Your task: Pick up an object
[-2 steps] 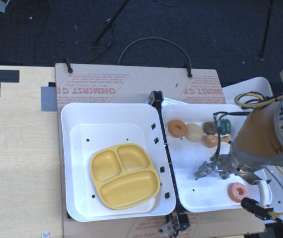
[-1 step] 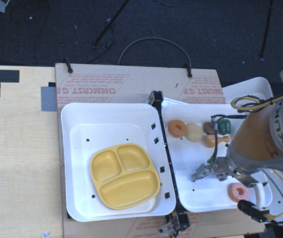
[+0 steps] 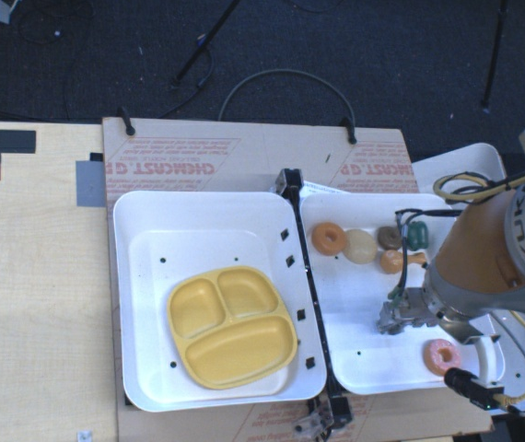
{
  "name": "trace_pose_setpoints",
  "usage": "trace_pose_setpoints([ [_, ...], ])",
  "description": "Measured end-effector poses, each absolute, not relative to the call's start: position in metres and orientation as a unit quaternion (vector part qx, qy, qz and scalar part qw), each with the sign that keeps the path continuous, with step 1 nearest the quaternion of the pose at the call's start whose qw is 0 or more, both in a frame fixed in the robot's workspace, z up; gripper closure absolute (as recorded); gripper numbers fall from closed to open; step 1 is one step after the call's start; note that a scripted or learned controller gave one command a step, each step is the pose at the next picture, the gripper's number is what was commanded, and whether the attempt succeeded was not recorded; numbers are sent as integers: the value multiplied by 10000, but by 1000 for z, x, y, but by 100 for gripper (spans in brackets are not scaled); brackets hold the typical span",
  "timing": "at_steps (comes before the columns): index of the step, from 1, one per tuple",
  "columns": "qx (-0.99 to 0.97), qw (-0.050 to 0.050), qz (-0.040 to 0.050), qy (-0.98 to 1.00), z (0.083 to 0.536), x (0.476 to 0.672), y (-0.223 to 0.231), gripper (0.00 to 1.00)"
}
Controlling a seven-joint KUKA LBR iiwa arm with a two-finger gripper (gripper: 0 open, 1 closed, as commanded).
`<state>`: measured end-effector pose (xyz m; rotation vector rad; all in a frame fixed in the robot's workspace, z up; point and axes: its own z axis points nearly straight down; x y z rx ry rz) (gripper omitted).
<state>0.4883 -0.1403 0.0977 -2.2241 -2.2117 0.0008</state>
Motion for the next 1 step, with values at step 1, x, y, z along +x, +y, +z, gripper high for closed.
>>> trace_pose_setpoints([
  [1,-7063,3,-2,-7079,145,490,-131,100],
])
